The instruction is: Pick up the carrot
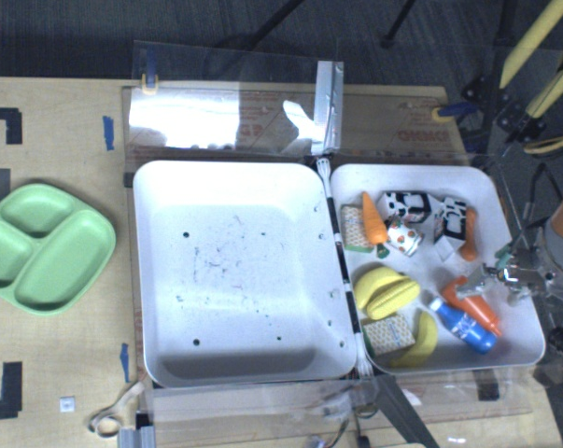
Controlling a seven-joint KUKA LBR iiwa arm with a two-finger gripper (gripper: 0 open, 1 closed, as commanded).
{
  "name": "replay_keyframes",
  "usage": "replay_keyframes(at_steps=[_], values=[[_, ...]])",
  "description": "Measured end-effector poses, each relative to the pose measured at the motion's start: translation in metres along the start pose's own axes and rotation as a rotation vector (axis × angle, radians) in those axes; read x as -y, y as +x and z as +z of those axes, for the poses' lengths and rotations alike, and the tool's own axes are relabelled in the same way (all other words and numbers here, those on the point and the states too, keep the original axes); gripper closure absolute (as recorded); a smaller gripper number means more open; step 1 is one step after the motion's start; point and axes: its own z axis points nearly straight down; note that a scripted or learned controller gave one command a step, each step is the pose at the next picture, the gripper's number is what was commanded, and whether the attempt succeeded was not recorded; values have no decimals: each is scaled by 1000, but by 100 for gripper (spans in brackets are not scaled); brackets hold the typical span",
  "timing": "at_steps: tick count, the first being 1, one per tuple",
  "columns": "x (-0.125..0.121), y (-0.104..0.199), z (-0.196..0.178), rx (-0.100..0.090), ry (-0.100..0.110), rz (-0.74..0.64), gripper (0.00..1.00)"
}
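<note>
I parked the gripper (513, 274) at the right bin (524, 343) edge, short of the carrot (373, 219); I could not tell its grip state.

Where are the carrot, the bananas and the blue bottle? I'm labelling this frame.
carrot (372, 218), camera view, mid-body.
bananas (386, 290), camera view, middle of the bunch.
blue bottle (468, 329), camera view, blue body.
</note>
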Motion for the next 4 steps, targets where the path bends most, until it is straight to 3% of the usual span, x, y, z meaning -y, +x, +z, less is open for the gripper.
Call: replay_keyframes(at_steps=[2,4], values=[[1,2,22,-4,4,-190,0],[0,-5,16,3,1,-443,0]])
